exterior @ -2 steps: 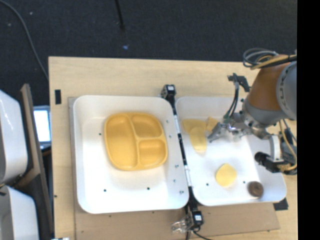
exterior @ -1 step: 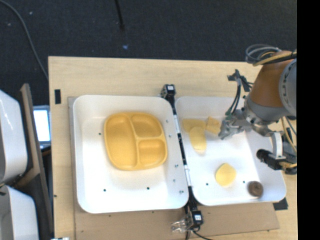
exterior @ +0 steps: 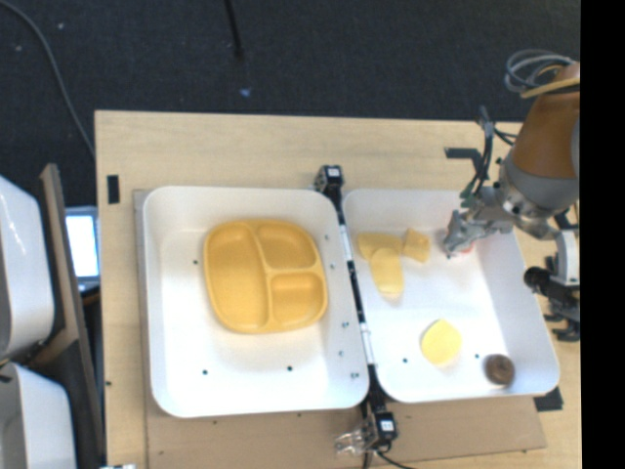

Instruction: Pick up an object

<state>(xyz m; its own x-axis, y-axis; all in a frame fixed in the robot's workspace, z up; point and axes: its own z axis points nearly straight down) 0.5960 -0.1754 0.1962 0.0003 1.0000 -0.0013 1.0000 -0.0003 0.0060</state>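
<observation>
Objects in the right bin (exterior: 518, 291): three yellow pieces (exterior: 389, 267), one yellow disc (exterior: 440, 342), one brown ball (exterior: 499, 368); pincer (exterior: 457, 241) state unclear.

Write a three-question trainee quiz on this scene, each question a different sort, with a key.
1. True or false: the yellow tray lies in the left bin.
2. Which lies nearest the claw? A) brown ball B) yellow disc C) small yellow block
3. Fill in: the brown ball sits in the right bin's near-____ corner.

Key: 1 true; 2 C; 3 right.
</observation>
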